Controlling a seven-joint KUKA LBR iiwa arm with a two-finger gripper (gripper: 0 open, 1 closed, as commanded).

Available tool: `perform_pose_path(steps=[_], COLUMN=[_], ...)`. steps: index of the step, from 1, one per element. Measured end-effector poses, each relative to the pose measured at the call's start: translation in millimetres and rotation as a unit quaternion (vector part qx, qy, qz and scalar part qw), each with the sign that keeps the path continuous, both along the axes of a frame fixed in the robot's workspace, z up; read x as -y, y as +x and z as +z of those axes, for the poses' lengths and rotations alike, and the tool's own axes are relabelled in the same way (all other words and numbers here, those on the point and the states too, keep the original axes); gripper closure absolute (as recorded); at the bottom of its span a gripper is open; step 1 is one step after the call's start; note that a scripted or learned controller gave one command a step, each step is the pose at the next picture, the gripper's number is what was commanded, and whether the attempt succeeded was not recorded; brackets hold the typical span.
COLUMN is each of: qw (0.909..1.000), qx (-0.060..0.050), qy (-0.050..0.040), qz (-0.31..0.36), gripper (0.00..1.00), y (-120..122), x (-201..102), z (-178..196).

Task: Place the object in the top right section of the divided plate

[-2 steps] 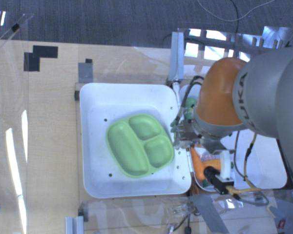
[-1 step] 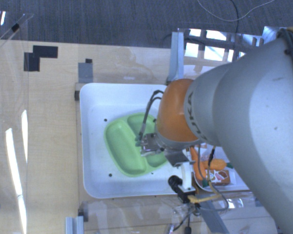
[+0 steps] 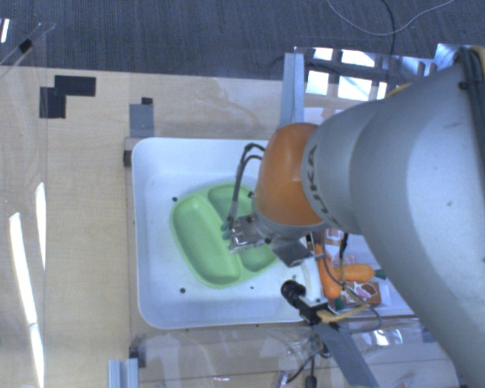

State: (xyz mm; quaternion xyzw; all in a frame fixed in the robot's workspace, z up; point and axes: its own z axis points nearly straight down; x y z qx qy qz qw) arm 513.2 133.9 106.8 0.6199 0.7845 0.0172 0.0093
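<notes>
- The grey arm (image 3: pixel 412 184) comes in from the right and covers most of that side; its orange band (image 3: pixel 283 176) sits just above the wrist.
- The gripper (image 3: pixel 244 237) hangs low over the left bin (image 3: pixel 149 217), above the right half of the green plate (image 3: pixel 196 241).
- From here I cannot tell whether the gripper is open or closed: the wrist hides it from above, and just a bit of metal shows at the tip.
- I cannot make out anything held in it either.
- The plate lies flat in the middle of the left bin, well clear of the near and far rims.
- It has one long section on its left side and two smaller ones on its right.
- The long section is bare green.
- The upper small section shows partly, just left of the orange band; the wrist covers the rest of it.
- The lower small section peeks out beneath the gripper.
- Two carrots (image 3: pixel 352 272) lie in the right bin (image 3: pixel 392 301), close to the wall between the bins, one lengthwise and one across, near each other.
- Which loose thing is meant for the plate I cannot say.
- On the wooden bench (image 3: pixel 65 233), a black tape mark (image 3: pixel 65 94) sits far from the bins, at the upper left.
</notes>
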Motion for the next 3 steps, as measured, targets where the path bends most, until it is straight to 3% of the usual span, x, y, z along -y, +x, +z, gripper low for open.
perform_pose_path(steps=[1,2,3], qw=[0.9917,0.9915,0.9838], qx=[-0.015,-0.013,-0.015], qy=[-0.0089,-0.0083,-0.0101], qz=[0.127,0.129,0.178], gripper=[1.00,1.00,1.00], y=[-6.0,-4.8,-26.1], x=[-77.8,-78.8,-74.6], z=[77.3,88.1,57.9])
